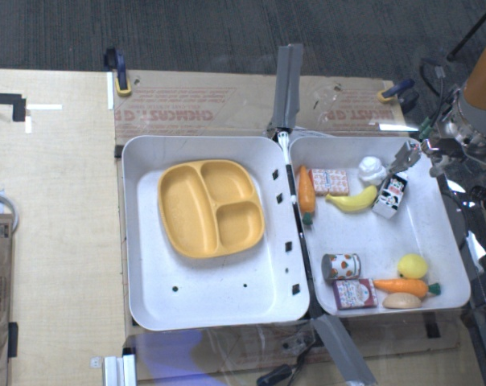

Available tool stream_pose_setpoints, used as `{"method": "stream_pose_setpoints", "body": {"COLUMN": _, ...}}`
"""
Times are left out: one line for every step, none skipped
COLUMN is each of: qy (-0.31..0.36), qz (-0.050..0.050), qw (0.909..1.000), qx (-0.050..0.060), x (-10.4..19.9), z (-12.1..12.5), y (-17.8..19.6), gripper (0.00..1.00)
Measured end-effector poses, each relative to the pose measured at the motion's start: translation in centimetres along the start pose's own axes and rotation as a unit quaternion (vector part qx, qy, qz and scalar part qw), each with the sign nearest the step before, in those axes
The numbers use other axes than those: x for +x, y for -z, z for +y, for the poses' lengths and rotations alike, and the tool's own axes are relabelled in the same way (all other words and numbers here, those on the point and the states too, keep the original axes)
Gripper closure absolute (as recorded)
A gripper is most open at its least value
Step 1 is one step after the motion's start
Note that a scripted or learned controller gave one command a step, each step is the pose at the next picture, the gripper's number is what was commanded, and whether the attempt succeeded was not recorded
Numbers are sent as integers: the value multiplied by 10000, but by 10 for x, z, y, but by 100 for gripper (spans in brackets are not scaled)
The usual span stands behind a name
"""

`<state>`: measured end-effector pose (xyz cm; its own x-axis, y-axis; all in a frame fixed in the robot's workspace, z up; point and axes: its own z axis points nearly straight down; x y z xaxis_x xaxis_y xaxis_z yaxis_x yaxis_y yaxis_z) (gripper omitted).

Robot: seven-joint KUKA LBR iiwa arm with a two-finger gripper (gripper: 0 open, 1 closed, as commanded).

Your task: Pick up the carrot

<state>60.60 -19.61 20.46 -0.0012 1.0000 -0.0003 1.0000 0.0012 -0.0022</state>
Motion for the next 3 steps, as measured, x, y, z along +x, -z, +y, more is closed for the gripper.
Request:
{"method": "stream_pose_setpoints", "body": {"qy": 650, "qz": 40, "qw": 9979, "qx": 1, "x": -19, "z": -67, "y": -106, "gripper": 0}}
{"method": "stream_pose_setpoints", "body": {"qy": 634, "qz": 24, "qw": 9980, "qx": -5, "x": -21, "z": -67, "y": -96, "gripper": 100}}
{"method": "stream_pose_setpoints", "body": {"qy": 2230, "qz": 5, "qw": 9748, "qx": -7, "x": 50, "z": -67, "y": -113, "gripper": 100}}
